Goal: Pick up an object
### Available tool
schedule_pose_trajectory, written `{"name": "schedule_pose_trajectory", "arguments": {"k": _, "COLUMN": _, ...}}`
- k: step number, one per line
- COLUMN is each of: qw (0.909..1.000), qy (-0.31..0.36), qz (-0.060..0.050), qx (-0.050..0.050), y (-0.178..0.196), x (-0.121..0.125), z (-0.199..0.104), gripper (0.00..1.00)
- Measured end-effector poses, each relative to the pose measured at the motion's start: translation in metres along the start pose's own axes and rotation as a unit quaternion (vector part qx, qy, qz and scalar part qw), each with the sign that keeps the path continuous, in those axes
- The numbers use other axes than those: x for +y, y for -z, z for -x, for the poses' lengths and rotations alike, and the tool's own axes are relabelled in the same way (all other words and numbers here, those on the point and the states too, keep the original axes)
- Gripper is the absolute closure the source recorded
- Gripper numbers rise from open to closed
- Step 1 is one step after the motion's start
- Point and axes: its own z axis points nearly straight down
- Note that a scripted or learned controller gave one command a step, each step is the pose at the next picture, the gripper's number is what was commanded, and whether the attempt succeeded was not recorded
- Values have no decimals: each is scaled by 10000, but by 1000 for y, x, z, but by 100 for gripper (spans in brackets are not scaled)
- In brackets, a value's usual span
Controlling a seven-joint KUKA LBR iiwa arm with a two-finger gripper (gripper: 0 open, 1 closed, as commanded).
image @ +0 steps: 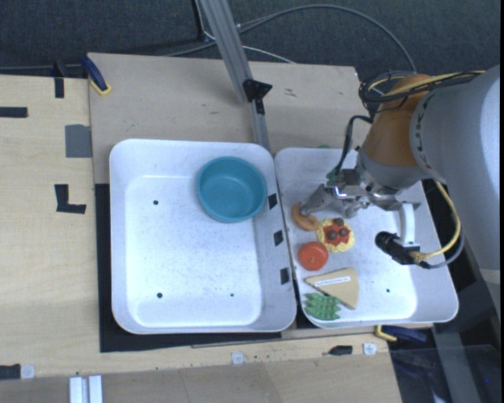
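From above we see the gripper (317,203) low in the right bin (428,300), beside a brown pastry (302,218) at its tip; whether it is open or gripping anything we cannot tell. Just right of the pastry lies a yellow tart (337,236), below it a tomato (312,256), a sandwich (339,286) and greens (322,307). A blue bowl (231,189) sits in the left bin (168,300).

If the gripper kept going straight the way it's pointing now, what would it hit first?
Probably the brown curved toy just beyond the gripper, in the right bin; height above it is hard to judge.
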Motion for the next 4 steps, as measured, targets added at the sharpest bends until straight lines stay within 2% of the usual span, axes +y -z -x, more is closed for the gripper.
{"name": "schedule_pose_trajectory", "arguments": {"k": 1, "qw": 10000, "qy": 7, "qz": 0, "qx": 0, "y": 11, "x": 0, "z": -1, "gripper": 100}}
{"name": "schedule_pose_trajectory", "arguments": {"k": 4, "qw": 10000, "qy": 5, "qz": -8, "qx": 2, "y": 140, "x": 7, "z": -5, "gripper": 100}}
